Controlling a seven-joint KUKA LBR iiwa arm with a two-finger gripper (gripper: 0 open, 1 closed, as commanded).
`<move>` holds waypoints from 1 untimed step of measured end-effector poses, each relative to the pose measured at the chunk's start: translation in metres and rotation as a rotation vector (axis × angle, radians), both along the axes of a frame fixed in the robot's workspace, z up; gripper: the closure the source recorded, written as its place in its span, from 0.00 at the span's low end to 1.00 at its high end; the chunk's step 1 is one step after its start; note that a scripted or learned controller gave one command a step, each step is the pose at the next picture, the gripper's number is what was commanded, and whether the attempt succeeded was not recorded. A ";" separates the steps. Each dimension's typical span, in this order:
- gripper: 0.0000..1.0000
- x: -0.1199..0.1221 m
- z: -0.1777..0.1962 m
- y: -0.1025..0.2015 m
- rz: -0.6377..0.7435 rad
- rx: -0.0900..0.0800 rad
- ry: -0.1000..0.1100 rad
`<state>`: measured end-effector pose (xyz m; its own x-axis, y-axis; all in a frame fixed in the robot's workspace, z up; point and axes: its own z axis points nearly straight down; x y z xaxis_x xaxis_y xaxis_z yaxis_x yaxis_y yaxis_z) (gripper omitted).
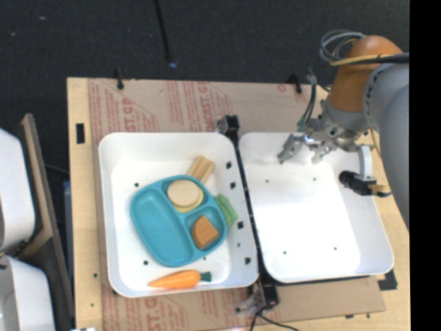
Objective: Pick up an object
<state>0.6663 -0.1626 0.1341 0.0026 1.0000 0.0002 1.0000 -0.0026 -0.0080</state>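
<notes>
A: Arm point(386, 81): cut off at the right edge; only the wrist, the orange band and part of the grey link are seen.

B: Gripper point(302, 150): small and blurred. Whether anything is held cannot be made out.

A: Green object point(228, 211): largely hidden under the blue tray point(165, 229); identity not determined.

B: Tan piece point(202, 167): lower end covered by the round item point(185, 194) and the tray rim.

A: White shapes point(15, 185) at the left: cropped by the frame; not identified.

B: Cables point(258, 302) at the bench's front edge: too small and dim to be sorted out.
</notes>
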 end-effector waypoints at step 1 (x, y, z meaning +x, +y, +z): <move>0.00 -0.005 0.045 0.003 0.002 -0.001 -0.012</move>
